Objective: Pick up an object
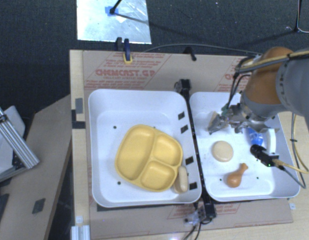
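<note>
End effector (218, 122) low inside the right bin (268, 185), over its far left part, close to the wall shared with the left bin (107, 109). Grey arm (294, 86) entering from the worktop's (144, 70) right edge, orange band just above the wrist. Width of the opening impossible to tell from this angle; nothing seen clamped in it.

Round cream disc (222, 151) flat on the right bin's floor, just nearer the front edge than the end effector and apart from it. Tan drumstick-shaped piece (236, 175) closer still to the front edge, thick end toward the front left corner, near the disc but not touching. Small blue object (254, 136) toward the right wall, partly hidden under the wrist.

Yellow divided plate (149, 157) in the middle of the left bin. Pale bread-like piece (181, 179) touching the plate's front right corner, beside the dividing wall.
</note>
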`<state>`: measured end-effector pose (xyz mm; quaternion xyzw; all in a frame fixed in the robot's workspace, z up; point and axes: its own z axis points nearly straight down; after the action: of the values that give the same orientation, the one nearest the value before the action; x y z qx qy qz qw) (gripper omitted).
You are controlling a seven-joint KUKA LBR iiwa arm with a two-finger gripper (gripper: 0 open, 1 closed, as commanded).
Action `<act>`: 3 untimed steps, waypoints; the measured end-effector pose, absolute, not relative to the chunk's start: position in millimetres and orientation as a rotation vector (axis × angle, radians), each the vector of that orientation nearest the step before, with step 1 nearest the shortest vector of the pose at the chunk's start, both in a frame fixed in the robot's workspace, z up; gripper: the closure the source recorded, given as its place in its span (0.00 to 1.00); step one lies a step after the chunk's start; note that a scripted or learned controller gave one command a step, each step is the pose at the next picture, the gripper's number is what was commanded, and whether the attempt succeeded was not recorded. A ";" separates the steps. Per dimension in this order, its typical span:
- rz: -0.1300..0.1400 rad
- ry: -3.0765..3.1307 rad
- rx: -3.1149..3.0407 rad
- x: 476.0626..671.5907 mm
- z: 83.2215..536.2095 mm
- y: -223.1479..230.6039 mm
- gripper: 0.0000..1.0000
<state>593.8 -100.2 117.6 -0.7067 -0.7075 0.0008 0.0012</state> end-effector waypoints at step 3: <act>-0.007 -2.229 -2.222 592.6 159.3 -100.4 1.00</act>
<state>592.6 -100.4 159.3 -0.7060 -0.7082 -0.0022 -0.0030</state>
